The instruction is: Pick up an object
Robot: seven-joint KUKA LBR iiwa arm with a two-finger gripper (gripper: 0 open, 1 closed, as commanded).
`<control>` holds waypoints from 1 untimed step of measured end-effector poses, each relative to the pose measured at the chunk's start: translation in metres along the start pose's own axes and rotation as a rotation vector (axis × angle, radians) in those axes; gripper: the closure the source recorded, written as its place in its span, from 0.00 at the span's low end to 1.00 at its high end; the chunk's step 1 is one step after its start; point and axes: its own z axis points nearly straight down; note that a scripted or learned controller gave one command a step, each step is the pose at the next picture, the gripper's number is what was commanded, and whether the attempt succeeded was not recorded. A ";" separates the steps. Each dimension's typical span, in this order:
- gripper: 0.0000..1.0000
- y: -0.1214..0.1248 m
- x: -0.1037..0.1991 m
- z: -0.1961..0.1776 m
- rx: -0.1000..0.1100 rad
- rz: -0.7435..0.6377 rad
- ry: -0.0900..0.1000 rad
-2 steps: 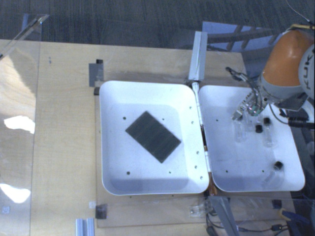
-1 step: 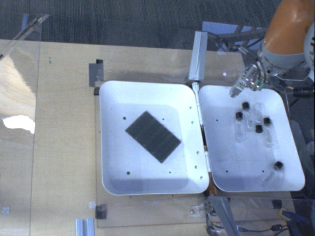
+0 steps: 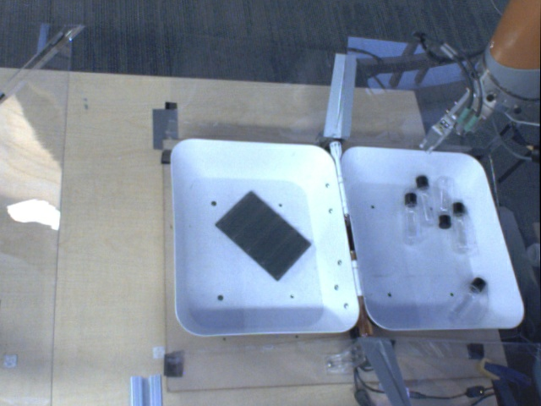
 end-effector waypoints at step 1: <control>1.00 0.012 -0.018 0.066 0.005 -0.030 0.007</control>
